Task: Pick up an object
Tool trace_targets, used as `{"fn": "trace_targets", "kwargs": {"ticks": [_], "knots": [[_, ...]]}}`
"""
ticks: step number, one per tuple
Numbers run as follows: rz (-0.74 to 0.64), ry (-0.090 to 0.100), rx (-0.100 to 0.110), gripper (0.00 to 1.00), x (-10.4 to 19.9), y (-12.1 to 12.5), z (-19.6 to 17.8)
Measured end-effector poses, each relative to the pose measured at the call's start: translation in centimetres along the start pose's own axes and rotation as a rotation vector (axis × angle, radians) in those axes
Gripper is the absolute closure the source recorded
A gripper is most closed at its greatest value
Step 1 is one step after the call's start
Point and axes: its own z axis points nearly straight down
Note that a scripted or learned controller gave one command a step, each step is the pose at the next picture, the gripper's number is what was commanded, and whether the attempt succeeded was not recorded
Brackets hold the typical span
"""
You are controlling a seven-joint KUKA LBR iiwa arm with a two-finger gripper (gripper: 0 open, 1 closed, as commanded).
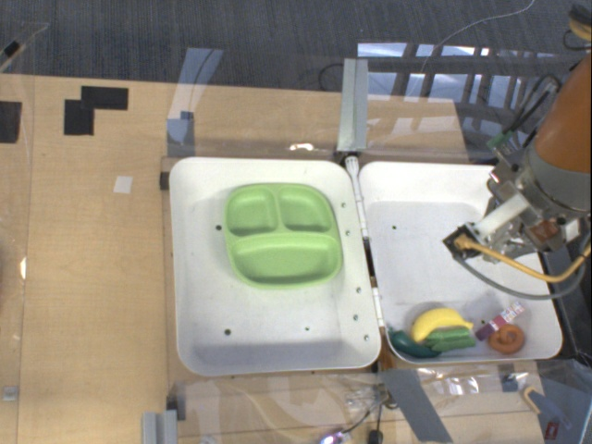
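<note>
1. Single fixed camera, mounted above the pale wooden surface (83, 248), looking down at a slant.
2. Faces across the surface toward the dark grey carpeted floor (231, 7), which takes the frame's top strip.
3. Middle distance: the left shallow white plastic bin (199, 248) and the right shallow white plastic bin (416, 239) both fit in frame, side by side, centre to right.
4. The grey arm with an orange band (566, 141) enters at the right edge, cut off by the frame.

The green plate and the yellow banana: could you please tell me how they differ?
The green plate is larger than the yellow banana. The plate lies centred in the left bin, alone; the banana sits at the near edge of the right bin, touching a dark green item. Both lie in white bins.
</note>
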Motion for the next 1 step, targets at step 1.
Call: {"fn": "trace_targets", "kwargs": {"ticks": [1], "knots": [[0.29,-0.001,0.0,1.0,0.96,-1.72,1.63]]}}
